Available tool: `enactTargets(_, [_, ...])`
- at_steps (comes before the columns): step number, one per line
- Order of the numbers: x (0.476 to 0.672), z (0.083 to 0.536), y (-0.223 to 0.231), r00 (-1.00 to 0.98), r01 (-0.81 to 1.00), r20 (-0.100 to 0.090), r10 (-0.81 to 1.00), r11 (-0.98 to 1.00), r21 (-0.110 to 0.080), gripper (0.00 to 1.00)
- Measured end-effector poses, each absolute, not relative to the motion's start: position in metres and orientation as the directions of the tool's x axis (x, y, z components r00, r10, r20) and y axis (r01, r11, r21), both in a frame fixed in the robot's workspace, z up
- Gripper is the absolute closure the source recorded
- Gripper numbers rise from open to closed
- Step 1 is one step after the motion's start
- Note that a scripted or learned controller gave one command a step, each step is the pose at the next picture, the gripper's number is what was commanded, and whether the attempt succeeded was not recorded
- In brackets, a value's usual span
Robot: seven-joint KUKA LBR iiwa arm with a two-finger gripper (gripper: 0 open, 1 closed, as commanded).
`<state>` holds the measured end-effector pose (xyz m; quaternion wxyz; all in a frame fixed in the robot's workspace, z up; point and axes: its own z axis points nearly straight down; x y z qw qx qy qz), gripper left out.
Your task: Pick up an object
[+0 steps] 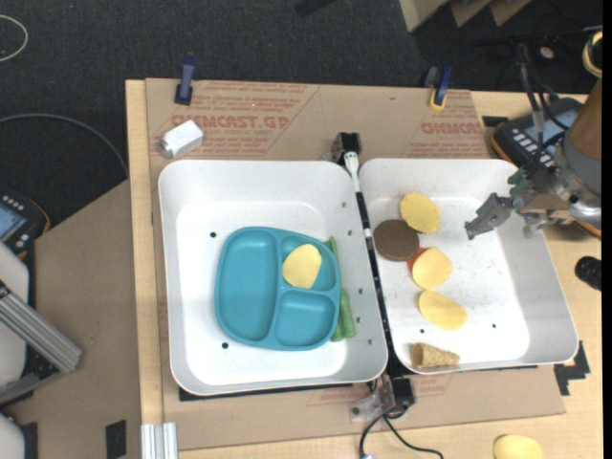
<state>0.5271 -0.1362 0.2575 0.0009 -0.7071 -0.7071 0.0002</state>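
The right bin (pixel 516 285) holds a yellow disc (pixel 421 213), a brown disc (pixel 395 240), a yellow piece with a red edge (pixel 430 268), another yellow piece (pixel 442 310) and a tan wedge (pixel 435 356) at its front edge. My gripper (pixel 481 221) reaches in from the right and hangs over the bin's upper right part, just right of the yellow disc and apart from it. Nothing is seen held. In the left bin (pixel 191 256) a blue divided plate (pixel 258 295) carries a yellow piece (pixel 302 266), with a green item (pixel 342 306) along the plate's right side.
A small white block (pixel 182 139) lies on the cardboard behind the left bin. Blue clamps (pixel 185 79) (pixel 440 86) grip the board's far edge. A black clip (pixel 347 146) sits between the bins. A yellow object (pixel 516 446) lies off the board at the front right.
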Motion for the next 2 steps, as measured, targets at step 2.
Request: enactTargets(2, [0.566,0.184,-0.055,-0.003,1.0,-0.002,1.0,0.003,0.006,0.0])
